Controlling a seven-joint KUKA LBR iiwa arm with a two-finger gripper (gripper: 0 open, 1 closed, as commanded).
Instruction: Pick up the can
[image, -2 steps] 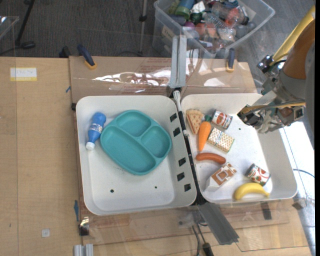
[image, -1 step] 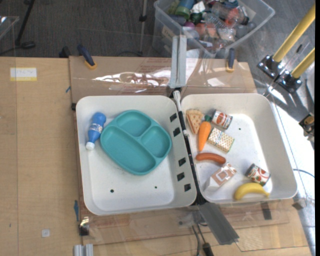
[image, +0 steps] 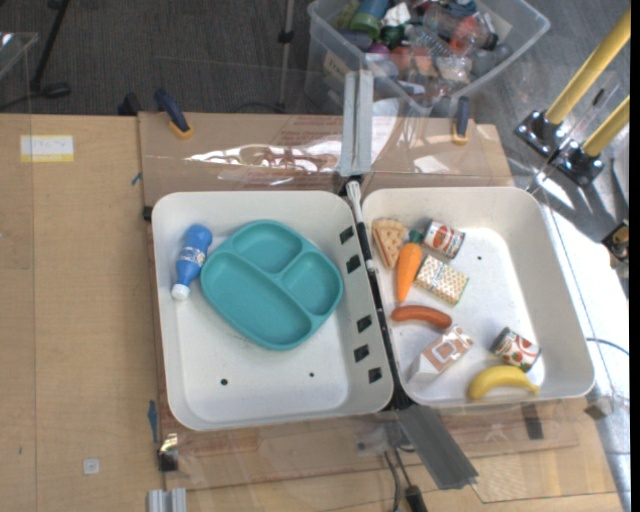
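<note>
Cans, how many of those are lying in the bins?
2, both in the right bin: one can near the back beside the carrot, the other can near the front just above the banana. None looks hidden.

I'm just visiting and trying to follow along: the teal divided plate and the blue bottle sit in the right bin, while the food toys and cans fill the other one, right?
Not quite. The camera view shows the teal divided plate and the blue bottle in the left bin, not the right one. The food toys and the cans do lie in the other bin, the right bin.
</note>
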